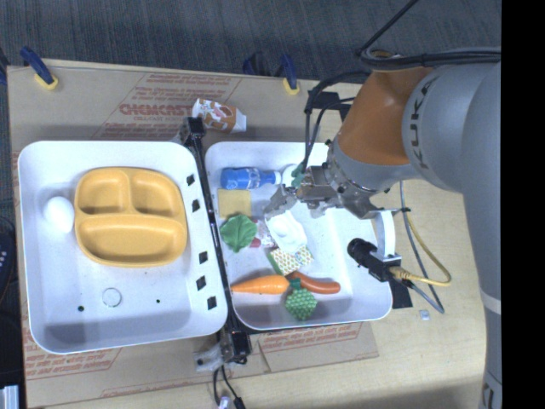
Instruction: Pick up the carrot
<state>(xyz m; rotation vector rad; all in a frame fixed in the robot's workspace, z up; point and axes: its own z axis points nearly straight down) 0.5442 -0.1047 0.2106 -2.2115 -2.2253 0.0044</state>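
The carrot [260,286] lies flat near the front wall of the right bin [362,309], its tip pointing toward the divider between the 2 bins. Just beside the carrot's thick end sit a red sausage-like piece [318,285] and a green bumpy toy [300,303], both close to touching it. Behind the carrot are a green leafy piece [238,231], a yellow block [234,202] and a blue bottle [248,178]. The gripper [285,201] hangs well behind the carrot, over a white crumpled item [287,231]; I cannot tell how far its fingers are parted or whether they grip anything. Left of the carrot, the other bin [38,313] holds a yellow divided tray [130,215].
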